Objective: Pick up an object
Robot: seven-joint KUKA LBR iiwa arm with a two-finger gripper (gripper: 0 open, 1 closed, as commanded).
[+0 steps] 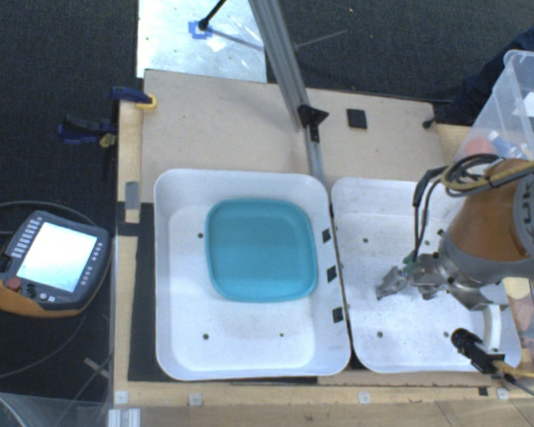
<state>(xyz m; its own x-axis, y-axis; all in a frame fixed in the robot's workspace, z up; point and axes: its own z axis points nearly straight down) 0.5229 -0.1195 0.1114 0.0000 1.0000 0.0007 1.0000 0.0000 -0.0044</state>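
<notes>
- Bench: a tan fibreboard bench top [227, 117] carries two shallow white plastic bins side by side, with dark carpet around it.
- Left bin [176, 337]: holds one object, a flat teal-blue square plastic plate with rounded corners [261, 250].
- Plate position: it lies in the upper middle part of the left bin floor, nearer the bin's far and right walls than its near wall. It does not touch the walls.
- Plate orientation: it lies flat, open face up. Its outline is nearly square, so no clear long axis can be read; its edges run roughly parallel to the bin walls, rotated slightly.
- Right bin [374, 205]: its floor is bare white with several small dark dots.
- Arm: the grey arm with an orange band [485, 220] enters from the right and hangs over the right bin, with black and yellow cables looped above the wrist.
- End effector: the two-finger metal gripper [390, 284] points toward the left, low over the middle of the right bin floor. Whether it is released or clenched cannot be determined. No object is visible in it.
- Separation: the gripper and the plate are well apart, with the two adjoining bin walls between them.
- Surroundings: a grey and orange handheld control pendant with a lit screen [48, 264] lies on the carpet at left. A clear plastic storage box [523, 101] stands at upper right.
</notes>
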